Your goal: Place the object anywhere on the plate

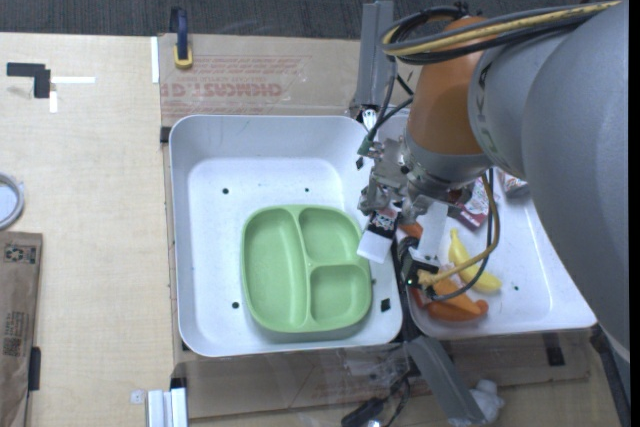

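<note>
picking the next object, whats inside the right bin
A yellow banana, an orange carrot-like piece and a red-and-white packet lie in the right bin. The arm covers the bin's far part, hiding anything there.

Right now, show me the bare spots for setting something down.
All three compartments of the green plate are bare, as is the floor of the left bin between plate and far wall. Crowded: the left side of the right bin, where the gripper hangs by a banana and an orange item.
</note>
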Available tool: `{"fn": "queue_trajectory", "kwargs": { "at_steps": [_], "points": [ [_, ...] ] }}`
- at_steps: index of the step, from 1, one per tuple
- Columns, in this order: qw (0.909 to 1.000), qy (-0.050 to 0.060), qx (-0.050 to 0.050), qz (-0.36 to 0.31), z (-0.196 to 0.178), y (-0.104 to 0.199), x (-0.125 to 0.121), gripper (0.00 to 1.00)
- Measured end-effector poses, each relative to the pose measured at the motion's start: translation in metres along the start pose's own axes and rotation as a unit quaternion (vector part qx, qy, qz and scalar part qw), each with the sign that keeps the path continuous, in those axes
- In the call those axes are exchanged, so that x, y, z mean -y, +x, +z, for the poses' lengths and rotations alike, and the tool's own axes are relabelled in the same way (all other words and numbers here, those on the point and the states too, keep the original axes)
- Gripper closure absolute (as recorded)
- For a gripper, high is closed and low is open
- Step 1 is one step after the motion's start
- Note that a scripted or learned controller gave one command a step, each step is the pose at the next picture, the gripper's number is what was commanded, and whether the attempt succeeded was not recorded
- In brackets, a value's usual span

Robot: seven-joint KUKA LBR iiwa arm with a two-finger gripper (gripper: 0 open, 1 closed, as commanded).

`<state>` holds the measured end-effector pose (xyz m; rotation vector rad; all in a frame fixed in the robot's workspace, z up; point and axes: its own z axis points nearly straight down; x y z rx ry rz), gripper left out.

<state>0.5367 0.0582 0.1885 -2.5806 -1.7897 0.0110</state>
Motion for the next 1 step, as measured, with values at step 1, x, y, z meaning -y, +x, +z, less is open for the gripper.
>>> {"fn": "queue_trajectory", "kwargs": {
  "at_steps": [1],
  "points": [
    [1.0000,0.000,0.000,0.000,-0.0002,0.0000,-0.0001,0.00]
  ]
}}
